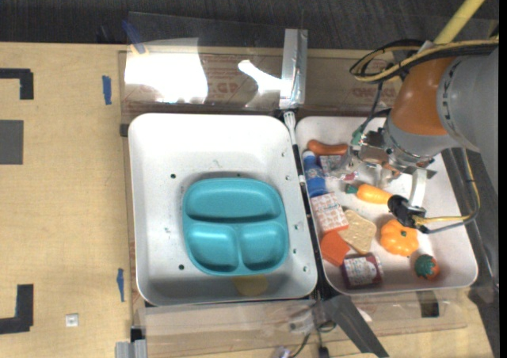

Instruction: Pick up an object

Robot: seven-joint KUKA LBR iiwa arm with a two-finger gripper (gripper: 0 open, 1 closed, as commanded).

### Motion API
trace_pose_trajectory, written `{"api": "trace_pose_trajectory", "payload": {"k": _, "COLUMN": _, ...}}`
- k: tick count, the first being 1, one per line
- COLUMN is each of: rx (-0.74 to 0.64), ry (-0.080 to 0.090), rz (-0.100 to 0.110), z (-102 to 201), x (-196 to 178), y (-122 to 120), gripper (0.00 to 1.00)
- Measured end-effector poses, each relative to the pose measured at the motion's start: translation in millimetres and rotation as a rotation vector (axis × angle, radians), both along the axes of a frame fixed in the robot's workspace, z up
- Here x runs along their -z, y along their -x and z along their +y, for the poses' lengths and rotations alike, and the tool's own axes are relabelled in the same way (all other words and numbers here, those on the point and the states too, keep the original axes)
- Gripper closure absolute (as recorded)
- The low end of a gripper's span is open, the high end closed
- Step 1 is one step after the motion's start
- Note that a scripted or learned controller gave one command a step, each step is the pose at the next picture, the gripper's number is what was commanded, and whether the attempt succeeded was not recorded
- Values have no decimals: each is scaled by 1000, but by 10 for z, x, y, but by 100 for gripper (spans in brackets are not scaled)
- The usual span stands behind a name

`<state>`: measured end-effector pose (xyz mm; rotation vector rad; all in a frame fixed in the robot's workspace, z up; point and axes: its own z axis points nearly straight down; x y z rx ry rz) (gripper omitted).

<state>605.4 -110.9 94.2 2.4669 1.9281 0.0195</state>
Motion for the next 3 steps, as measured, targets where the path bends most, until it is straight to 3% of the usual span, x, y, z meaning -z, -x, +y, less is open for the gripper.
{"api": "trace_pose_trajectory", "payload": {"k": 1, "rx": -76, "ry": 1, "rz": 13, "z": -268, "x": 73, "y": 483, "gripper": 0}}
{"api": "trace_pose_trajectory", "payload": {"k": 2, "rx": 19, "ry": -1, "rz": 14, "z": -31, "x": -314, "y": 378, "gripper": 0}}
{"api": "trace_pose_trajectory", "payload": {"k": 3, "rx": 50, "ry": 1, "rz": 2, "z": -107, "x": 1, "y": -430, "gripper": 0}}
